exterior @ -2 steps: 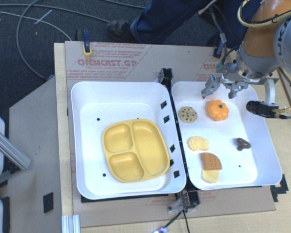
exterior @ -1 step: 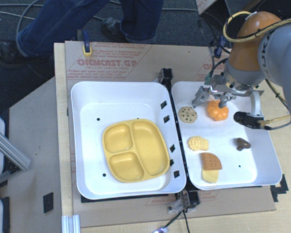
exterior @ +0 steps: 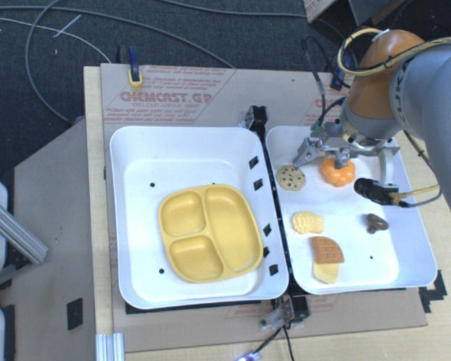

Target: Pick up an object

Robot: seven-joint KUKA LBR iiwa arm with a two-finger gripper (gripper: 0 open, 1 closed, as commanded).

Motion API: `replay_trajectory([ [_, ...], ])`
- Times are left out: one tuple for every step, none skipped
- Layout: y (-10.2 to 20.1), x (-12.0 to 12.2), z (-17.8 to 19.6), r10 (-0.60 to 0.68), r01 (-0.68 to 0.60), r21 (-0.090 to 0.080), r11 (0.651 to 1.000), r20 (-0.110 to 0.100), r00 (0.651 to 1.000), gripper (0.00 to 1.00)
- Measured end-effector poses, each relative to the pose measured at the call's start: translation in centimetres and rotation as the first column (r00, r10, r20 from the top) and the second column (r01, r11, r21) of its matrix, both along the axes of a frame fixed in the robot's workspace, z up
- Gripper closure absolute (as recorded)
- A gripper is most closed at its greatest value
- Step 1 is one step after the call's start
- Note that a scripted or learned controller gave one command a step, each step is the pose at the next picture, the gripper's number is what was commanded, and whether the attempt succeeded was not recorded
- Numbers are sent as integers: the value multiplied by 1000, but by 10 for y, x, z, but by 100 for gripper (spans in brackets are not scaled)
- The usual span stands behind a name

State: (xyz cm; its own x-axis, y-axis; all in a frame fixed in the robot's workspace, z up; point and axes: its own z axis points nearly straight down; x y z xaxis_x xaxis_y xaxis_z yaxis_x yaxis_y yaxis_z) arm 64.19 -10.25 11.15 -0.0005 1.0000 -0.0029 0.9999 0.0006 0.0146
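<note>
My gripper [exterior: 329, 152] hangs over the back of the right bin [exterior: 406, 265], coming down from the grey arm with its orange band [exterior: 379, 74]. Directly beneath and in front of it lies a small orange fruit-like toy [exterior: 338, 174]; the gripper's metal parts overlap its top edge, and I cannot tell if they touch. A round speckled cookie [exterior: 291, 177] lies to the left of the fruit. Further forward are a pale yellow ridged piece [exterior: 307, 222], a brown waffle-like slice [exterior: 327, 250] with a yellow wedge [exterior: 325, 274] against it, and a small brown lump [exterior: 374, 222].
The left bin [exterior: 128, 201] holds a yellow three-compartment plate [exterior: 209, 232]. A black divider with clips [exterior: 269, 194] runs between the bins. A black cable part [exterior: 374, 191] and a yellow cable loop hang off the arm by the right bin's back right.
</note>
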Motion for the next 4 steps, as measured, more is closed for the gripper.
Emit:
replay_trajectory([
  [1,0,9,0,0,1,1000,-1,1000,100],
  [-2,5,54,0,0,2,1000,-9,1000,100],
  [-2,6,109,1,-1,2,1000,-7,1000,100],
  [-2,7,118,0,0,3,1000,-12,1000,100],
])
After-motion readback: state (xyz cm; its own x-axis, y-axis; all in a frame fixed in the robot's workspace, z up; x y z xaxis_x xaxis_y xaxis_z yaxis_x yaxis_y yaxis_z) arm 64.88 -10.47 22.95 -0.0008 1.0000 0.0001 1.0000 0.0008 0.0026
